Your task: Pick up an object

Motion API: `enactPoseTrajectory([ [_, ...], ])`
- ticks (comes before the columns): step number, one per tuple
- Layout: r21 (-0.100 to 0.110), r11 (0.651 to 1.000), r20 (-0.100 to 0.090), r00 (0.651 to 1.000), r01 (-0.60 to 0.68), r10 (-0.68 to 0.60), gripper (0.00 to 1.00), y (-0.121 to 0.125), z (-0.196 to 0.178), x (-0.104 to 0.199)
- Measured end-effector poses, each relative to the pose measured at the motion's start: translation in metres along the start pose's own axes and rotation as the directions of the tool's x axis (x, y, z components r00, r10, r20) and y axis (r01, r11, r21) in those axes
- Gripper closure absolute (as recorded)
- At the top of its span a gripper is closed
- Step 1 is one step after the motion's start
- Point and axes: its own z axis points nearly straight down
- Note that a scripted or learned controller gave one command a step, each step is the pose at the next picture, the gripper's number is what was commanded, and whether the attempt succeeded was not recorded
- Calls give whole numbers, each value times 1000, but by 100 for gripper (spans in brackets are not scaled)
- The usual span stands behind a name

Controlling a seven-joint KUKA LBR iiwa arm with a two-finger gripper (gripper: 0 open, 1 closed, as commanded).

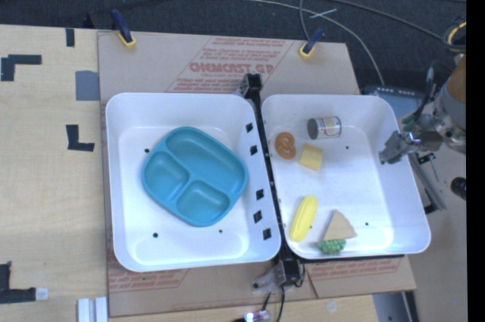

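1. The two shallow white plastic bins sit side by side on a brown cardboard sheet point(227, 59), which two blue-and-yellow clamps hold at its far edge, probably so that nothing slides while the arm works.
2. The left bin point(121, 161) holds a sky-blue plastic plate with three compartments point(195, 175), lying flat and turned at an angle.
3. The right bin point(379, 184) holds the small pickable things, spread apart so that each could be approached alone: a small metal can lying on its side point(324, 128), an orange-brown ring-shaped pretzel toy point(285, 145), a pale yellow block point(311, 157), a yellow corn-shaped toy point(304, 218), and a tan wedge point(340, 225) touching a green leafy piece point(331, 245).
4. The grey two-finger gripper point(394, 146) hangs at the right bin's right rim, away from every object; nothing lies between its fingers, and I cannot tell whether they are parted or closed.
5. Judging from this, no pick has begun; the can and block lie nearest its reach.
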Motion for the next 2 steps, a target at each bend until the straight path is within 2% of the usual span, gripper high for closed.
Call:
enactPoseTrajectory([
  [1, 7, 1000, -1, 1000, 0, 0, 100, 0, 15, 0],
  [2, 4, 1000, -4, 1000, 5, -5, 100, 20, 4, 47],
])
